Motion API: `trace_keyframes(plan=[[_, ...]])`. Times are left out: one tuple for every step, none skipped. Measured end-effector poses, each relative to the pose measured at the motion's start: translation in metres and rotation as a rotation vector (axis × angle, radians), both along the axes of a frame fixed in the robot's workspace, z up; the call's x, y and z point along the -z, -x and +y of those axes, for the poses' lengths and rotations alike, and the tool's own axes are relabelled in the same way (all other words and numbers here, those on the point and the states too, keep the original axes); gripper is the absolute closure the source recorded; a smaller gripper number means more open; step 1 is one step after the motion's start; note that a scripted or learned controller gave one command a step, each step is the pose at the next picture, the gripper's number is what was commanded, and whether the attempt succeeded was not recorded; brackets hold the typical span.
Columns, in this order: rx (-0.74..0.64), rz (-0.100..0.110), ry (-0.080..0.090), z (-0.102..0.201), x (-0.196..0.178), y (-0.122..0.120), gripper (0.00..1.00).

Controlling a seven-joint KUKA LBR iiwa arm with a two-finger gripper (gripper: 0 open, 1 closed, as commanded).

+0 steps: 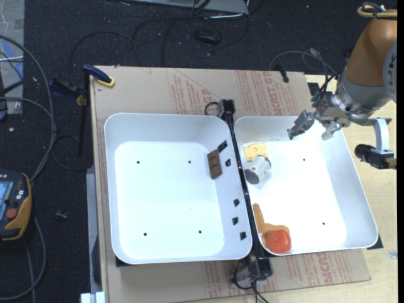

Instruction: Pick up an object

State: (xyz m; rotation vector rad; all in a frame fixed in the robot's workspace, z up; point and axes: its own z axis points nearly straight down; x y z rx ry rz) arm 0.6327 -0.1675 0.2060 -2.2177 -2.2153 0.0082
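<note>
An orange, rounded plastic object with a tan handle-like piece (pixel 275 232) is being seen lying nearest the camera, in the front left corner of the right shallow white bin (pixel 328 194), its long axis running from the front of the bin up toward the divider. Just beyond it, a small grey-and-white cylindrical object (pixel 257 168) is being shown on its side against the bin's left wall, touching a flat yellow piece (pixel 255 150) that is lying behind it. In the left shallow white bin (pixel 158 188), a dark brown rectangular block (pixel 214 165) is being seen near the right wall, tilted, its long axis pointing roughly front to back. The bins are being borne by a tan cardboard sheet (pixel 189 87), on which red lettering is printed, too faint and cropped to be read. Farther back, the grey arm with its orange band (pixel 369 49) is being held over the far right corner of the right bin, angled down and leftward, with the two-finger gripper (pixel 314 126) spread apart, nothing being gripped between the fingers, well apart from the objects.
</note>
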Motion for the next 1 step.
trace_keyframes(plan=[[-0.001, -0.009, 0.001, 0.0003, -0.0051, -0.0019, 0.0]])
